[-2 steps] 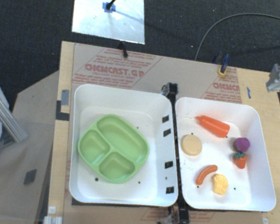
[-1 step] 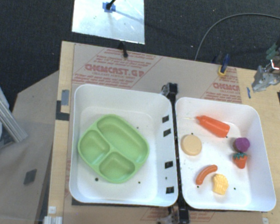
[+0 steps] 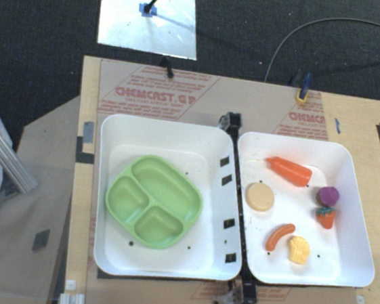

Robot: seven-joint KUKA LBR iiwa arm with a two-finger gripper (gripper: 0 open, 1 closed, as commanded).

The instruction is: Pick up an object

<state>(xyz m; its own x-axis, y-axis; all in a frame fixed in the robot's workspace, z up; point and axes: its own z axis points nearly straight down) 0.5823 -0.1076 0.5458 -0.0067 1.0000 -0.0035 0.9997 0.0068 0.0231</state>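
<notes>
The right bin holds several toy foods. An orange carrot lies near its back edge. A round tan cracker sits by the left wall. A purple ball-shaped piece rests just above a small red and green strawberry at the right side. An orange sausage and a yellow corn-like piece lie toward the front.
The left bin holds a light green divided plate. Black clips run along the seam between the bins. A metal plate lies on the dark floor behind the bench. A cable arcs at the back right.
</notes>
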